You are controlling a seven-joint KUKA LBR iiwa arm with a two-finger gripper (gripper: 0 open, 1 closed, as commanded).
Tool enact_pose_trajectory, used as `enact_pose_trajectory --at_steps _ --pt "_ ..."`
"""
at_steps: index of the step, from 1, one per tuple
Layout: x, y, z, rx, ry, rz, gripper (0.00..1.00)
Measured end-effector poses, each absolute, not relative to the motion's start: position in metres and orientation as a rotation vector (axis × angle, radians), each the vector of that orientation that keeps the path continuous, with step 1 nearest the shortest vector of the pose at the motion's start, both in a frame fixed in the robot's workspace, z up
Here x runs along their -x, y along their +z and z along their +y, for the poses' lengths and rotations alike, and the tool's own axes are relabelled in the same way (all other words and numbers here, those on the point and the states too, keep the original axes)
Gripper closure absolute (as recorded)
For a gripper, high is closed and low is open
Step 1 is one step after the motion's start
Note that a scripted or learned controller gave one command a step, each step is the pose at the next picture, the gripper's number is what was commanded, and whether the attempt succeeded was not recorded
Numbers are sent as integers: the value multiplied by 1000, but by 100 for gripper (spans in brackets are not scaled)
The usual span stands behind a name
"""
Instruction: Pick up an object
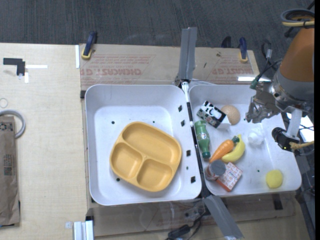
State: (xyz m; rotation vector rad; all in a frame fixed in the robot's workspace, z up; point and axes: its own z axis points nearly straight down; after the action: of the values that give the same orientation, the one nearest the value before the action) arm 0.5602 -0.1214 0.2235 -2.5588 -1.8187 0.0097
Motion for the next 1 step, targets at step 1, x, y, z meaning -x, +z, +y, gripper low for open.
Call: enact_pose_trajectory --at_steps 1 --pt "-547 266 -80 2391 9 -2035 100"
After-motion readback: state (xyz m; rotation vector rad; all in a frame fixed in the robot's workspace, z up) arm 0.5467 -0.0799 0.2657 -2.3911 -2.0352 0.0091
